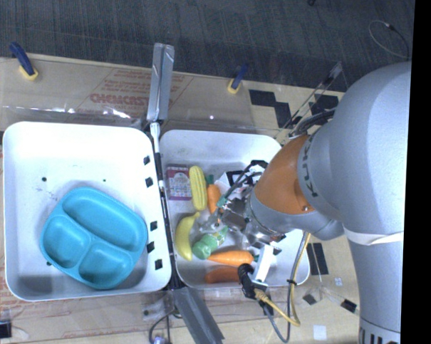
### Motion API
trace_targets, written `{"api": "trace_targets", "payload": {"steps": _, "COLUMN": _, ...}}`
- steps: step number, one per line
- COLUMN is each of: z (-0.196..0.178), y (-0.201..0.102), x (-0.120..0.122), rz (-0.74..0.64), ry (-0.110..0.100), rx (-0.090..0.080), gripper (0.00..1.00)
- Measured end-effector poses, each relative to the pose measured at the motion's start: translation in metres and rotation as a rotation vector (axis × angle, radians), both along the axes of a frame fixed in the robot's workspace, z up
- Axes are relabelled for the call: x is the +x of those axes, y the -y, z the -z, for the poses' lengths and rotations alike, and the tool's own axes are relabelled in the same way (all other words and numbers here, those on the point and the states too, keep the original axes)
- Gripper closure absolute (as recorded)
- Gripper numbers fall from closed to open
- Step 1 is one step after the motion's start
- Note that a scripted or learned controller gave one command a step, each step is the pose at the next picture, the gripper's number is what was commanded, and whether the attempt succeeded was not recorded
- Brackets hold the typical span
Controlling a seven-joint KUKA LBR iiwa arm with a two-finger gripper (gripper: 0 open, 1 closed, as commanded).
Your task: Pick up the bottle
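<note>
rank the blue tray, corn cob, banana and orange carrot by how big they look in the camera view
1. blue tray, by far largest
2. to 4. orange carrot, banana, corn cob: look alike in size, unranked

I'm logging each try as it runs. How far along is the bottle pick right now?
Done: the arm has reached into the right bin, with the gripper low among the toy food. In hand: it sits right at the clear bottle with green inside, beside the banana and carrot. Left: a visible grip and the lift; the bottle lies in the bin.
</note>
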State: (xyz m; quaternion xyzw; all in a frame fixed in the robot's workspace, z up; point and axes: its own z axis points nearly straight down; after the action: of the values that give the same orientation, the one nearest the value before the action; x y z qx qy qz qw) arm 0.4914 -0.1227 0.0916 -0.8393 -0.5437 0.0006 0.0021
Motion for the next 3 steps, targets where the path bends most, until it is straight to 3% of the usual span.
{"api": "trace_targets", "payload": {"steps": 1, "z": -0.009, "y": -0.001, "x": 0.000, "rz": -0.005, "ry": -0.001, "rx": 0.000, "gripper": 1.00}}
{"api": "trace_targets", "payload": {"steps": 2, "z": -0.099, "y": -0.080, "x": 0.012, "rz": 0.065, "ry": -0.001, "rx": 0.000, "gripper": 1.00}}
{"api": "trace_targets", "payload": {"steps": 3, "z": -0.006, "y": -0.026, "x": -0.016, "rz": -0.180, "ry": -0.002, "rx": 0.001, "gripper": 1.00}}
